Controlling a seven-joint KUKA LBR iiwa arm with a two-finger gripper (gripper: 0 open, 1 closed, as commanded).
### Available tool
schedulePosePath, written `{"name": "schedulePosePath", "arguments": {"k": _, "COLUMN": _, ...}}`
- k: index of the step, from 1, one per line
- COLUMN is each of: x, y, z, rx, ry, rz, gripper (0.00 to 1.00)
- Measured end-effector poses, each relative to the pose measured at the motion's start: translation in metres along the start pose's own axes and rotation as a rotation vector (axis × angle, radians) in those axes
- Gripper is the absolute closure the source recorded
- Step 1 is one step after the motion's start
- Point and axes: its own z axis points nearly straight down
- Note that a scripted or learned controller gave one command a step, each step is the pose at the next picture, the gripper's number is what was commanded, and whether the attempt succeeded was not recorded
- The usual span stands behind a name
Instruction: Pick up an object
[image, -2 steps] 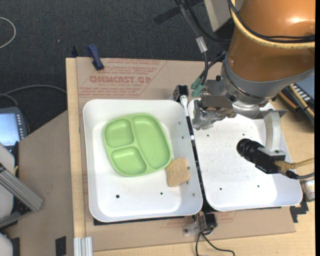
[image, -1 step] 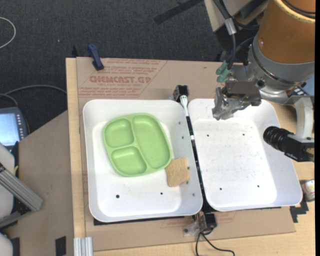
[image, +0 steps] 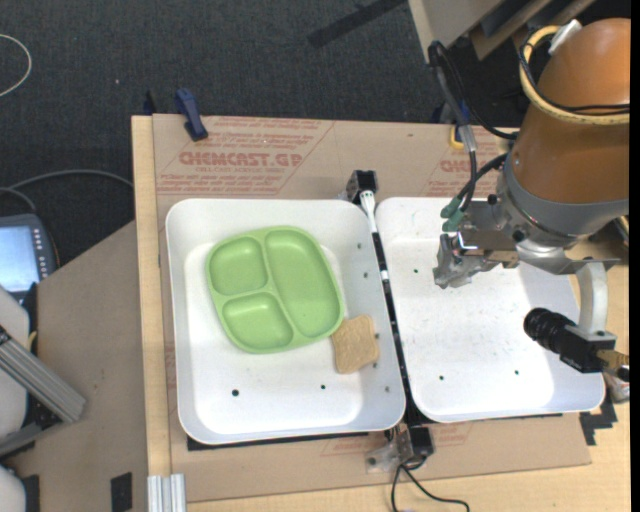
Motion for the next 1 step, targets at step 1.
{"name": "schedulePosePath", "arguments": {"k": 1, "x": 0.0740, "y": 0.0004, "z": -0.0347, "rx": -0.016, "ry": 0.005, "rz": -0.014, "gripper": 1.00}}
